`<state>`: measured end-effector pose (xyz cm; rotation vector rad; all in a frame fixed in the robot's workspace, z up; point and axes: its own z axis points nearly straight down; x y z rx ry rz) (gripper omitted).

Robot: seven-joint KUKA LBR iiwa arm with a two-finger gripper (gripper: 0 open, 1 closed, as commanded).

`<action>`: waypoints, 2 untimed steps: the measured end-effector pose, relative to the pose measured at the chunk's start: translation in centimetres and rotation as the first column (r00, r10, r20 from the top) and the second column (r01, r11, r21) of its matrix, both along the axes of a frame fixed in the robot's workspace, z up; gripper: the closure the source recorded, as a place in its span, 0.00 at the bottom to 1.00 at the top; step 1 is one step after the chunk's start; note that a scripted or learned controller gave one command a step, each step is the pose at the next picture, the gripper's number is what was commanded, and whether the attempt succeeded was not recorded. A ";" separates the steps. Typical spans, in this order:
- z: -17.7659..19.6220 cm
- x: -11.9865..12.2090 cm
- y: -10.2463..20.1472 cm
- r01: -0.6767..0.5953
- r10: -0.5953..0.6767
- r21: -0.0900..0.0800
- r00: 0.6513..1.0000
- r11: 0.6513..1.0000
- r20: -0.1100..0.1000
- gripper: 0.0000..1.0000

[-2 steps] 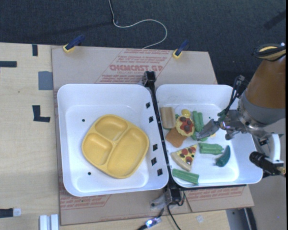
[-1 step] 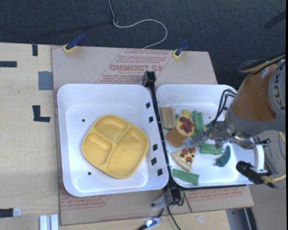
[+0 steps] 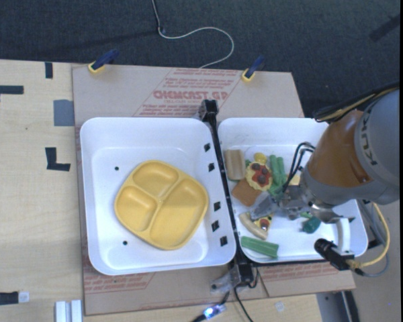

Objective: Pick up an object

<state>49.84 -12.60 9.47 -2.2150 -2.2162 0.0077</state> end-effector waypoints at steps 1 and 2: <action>-0.8 0.1 0.0 0.001 0.000 -0.002 1.000 1.000 0.011 0.00; 0.3 0.3 0.2 -0.001 0.001 0.001 1.000 1.000 0.013 1.00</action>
